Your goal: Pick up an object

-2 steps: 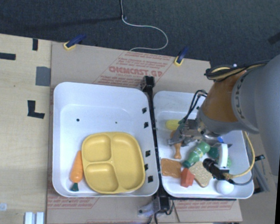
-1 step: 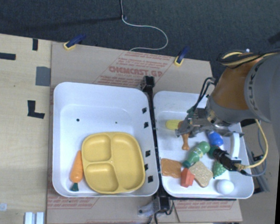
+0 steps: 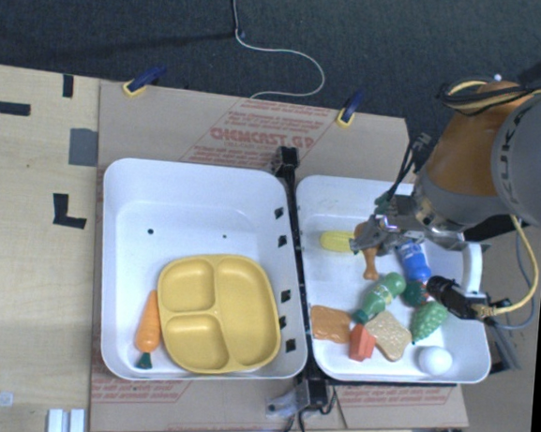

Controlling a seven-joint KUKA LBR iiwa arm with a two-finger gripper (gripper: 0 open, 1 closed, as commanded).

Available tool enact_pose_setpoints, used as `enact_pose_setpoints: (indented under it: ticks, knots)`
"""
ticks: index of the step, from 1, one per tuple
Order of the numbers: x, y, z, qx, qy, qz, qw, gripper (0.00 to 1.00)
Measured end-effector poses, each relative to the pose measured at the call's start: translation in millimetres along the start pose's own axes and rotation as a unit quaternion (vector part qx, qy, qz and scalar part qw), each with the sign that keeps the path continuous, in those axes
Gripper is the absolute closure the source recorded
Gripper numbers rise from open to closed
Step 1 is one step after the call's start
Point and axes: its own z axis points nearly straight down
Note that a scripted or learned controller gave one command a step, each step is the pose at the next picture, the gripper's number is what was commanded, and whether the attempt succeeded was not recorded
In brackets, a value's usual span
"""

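Camera view: the gripper [image 3: 374,236] hangs over the right bin [image 3: 321,198] at centre-right of the frame, near a yellow toy [image 3: 337,241]; its grip state cannot be told. Toy foods crowd lower right.

We looked down from one fixed camera above the desk [image 3: 24,236], tilted at a slant, taking in both white bins [image 3: 122,188]; the arm [image 3: 483,154] entered from the right.

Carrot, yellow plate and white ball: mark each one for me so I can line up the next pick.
carrot [image 3: 148,324], camera view, middle of its orange body, left bin.
yellow plate [image 3: 217,311], camera view, central ridge between its compartments, left bin.
white ball [image 3: 437,359], camera view, its top, right bin's near corner.
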Motion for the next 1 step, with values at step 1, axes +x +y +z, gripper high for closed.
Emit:
enact_pose_setpoints:
  ticks: [1]
  knots:
    - [0.5,0.8,-29.4,0.0,0.0,0.0,1.0,1.0]
